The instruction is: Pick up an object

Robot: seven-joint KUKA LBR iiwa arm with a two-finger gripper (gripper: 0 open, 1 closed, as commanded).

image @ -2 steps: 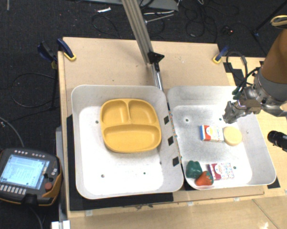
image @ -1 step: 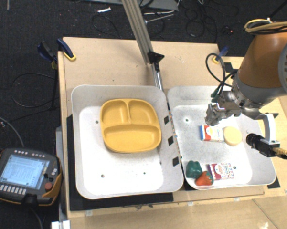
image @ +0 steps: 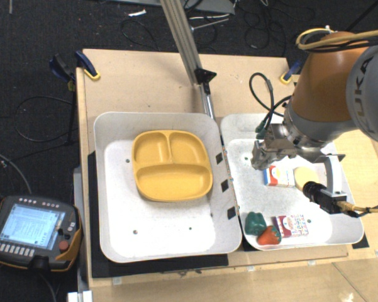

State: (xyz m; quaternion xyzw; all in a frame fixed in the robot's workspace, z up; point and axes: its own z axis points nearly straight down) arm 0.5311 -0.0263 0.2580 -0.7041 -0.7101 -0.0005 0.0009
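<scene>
- The small white-and-red carton (image: pixel 278 176) lies in the right bin (image: pixel 236 128), touching a pale yellow block (image: pixel 306 174)
- The claw (image: pixel 262 158) hangs just beside the carton's left end; I cannot tell its state (the wrist hides it)
- Judged step: approach, nothing held; next it must centre over the carton and descend
- A yellow divided plate (image: pixel 172 165) sits in the left bin (image: pixel 113 128) on the counter (image: pixel 138 80)

You've got two white bins: left bin (image: pixel 113 231) holds a plain yellow divided plate (image: pixel 172 165). Right bin (image: pixel 346 234): red-and-white carton (image: pixel 278 176), pale yellow block (image: pixel 305 175), dark green piece (image: pixel 256 222), red-orange piece (image: pixel 270 235), red/white printed packet (image: pixel 292 226). Worktop (image: pixel 138 83) is tan. Arm (image: pixel 336 87) is grey with an orange band.
</scene>
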